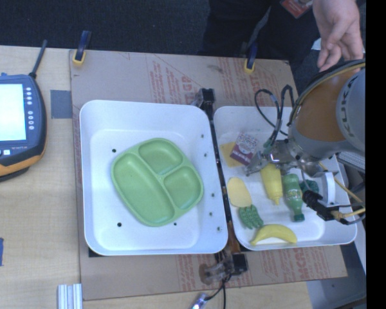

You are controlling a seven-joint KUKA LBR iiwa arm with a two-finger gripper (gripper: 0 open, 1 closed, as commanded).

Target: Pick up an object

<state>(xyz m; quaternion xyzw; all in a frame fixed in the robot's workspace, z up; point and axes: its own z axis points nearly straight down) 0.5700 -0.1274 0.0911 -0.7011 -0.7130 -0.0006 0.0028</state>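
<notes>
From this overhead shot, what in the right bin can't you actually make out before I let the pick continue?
- Gripper: fingers covered by the arm's wrist; open or shut, unclear.
- Right bin: its far right corner lies under the arm.
- Small packet: print too small to read.
- Green bottle: top tucked under the wrist.

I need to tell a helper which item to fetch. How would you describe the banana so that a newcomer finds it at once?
Look at the right-hand white bin, the one crowded with small items, not the one holding the green divided plate. Go to its near edge, at the bottom of the camera view. The banana lies there: a curved yellow crescent just below a small dark green piece, while the other yellow items sit further up and are not curved.
</notes>
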